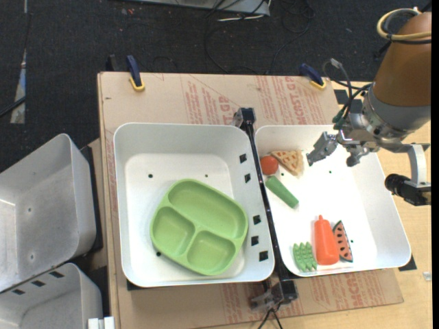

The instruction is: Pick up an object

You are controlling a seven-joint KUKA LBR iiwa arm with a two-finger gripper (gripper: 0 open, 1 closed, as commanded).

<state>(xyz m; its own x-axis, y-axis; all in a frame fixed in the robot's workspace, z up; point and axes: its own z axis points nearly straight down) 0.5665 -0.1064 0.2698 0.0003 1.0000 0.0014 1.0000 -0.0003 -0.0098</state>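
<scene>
Orange carrot (325,240), upright, beside watermelon slice (342,241)

The only lettering I can find is printed in red on the brown board of my worktop (199,94). It runs in slanting lines across the strip behind the two white bins (123,184), and it sits upside down or mirrored from this angle. More of the same red print shows along the front edge (343,290), below the right bin. The characters are too small and faint for me to make out any word. Nothing else carries a label I can read.
</scene>
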